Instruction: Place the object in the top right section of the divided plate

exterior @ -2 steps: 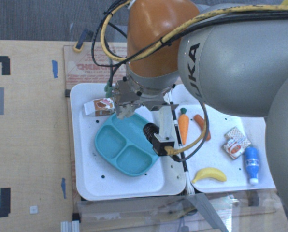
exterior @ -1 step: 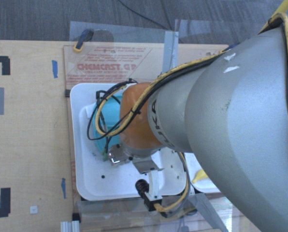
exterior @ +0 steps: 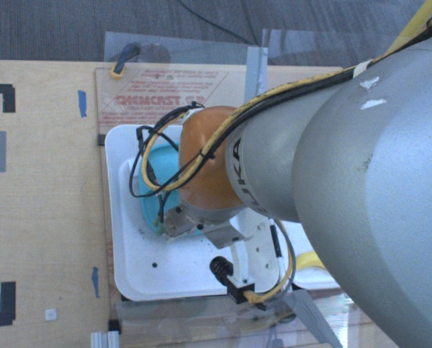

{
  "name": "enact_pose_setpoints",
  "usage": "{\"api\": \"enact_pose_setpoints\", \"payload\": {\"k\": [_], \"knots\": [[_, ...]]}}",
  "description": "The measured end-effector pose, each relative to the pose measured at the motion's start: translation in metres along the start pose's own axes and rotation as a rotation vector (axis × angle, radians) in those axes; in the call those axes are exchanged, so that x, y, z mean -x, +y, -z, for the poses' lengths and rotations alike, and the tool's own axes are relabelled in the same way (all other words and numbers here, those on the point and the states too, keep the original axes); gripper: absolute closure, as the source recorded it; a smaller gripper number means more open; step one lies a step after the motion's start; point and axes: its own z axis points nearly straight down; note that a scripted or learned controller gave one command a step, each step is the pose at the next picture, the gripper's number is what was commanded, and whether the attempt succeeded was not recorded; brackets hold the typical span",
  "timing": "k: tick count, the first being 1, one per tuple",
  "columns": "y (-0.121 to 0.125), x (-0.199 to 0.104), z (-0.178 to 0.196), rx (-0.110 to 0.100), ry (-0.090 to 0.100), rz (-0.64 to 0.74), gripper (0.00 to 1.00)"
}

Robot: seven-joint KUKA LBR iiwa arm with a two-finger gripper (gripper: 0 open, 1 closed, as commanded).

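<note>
White bin (exterior: pixel 129 267) on bench; arm (exterior: pixel 332 158) hides, perhaps, turquoise plate (exterior: pixel 152 207).

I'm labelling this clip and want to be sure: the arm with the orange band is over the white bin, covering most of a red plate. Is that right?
Not quite. The plate is turquoise, not red; the camera view shows its blue-green edge beside the orange band. The rest holds: the arm is over the white bin and covers most of the plate.
</note>
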Motion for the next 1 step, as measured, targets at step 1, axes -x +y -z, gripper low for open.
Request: {"api": "enact_pose_setpoints", "payload": {"k": [1], "knots": [[-0.0555, 0.0928, 0.0362, -0.005, 0.002, -0.018, 1.00]]}}
